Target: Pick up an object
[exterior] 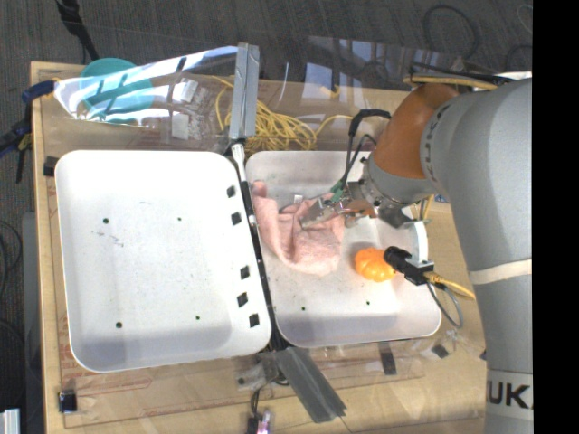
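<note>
the gripper (317,212) sits low over the pink cloth (298,233) at the left of the right bin (416,319), but i cannot tell how it is set. to lift cleanly it should pinch a raised fold, clear of the orange ball (372,265) nearby.

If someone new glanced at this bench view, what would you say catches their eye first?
Most likely the big grey arm with its orange band, reaching in from the right over the right bin. Its pincer sits low on a crumpled pink cloth near that bin's middle. Just right of the cloth lies a bright orange object, and a tangle of yellow cable sits behind the bins.
</note>
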`<state>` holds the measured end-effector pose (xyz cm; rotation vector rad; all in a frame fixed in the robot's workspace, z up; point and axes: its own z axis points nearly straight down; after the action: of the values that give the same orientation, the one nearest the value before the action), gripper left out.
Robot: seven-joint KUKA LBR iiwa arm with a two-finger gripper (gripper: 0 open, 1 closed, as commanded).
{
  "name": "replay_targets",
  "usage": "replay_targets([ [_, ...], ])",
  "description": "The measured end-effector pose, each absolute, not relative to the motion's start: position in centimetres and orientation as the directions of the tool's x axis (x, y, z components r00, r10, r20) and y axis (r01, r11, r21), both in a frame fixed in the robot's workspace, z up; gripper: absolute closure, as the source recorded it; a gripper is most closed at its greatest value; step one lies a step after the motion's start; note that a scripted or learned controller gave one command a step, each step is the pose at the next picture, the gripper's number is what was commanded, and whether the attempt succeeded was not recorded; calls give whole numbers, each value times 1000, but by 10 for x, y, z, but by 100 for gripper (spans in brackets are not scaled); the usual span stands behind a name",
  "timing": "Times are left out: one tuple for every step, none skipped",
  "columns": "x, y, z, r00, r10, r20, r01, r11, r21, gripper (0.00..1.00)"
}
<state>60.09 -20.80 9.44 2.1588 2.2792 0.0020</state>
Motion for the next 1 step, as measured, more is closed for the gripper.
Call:
replay_targets([
  [624, -208, 94, -129, 992, -1, 992, 129, 2, 0],
])
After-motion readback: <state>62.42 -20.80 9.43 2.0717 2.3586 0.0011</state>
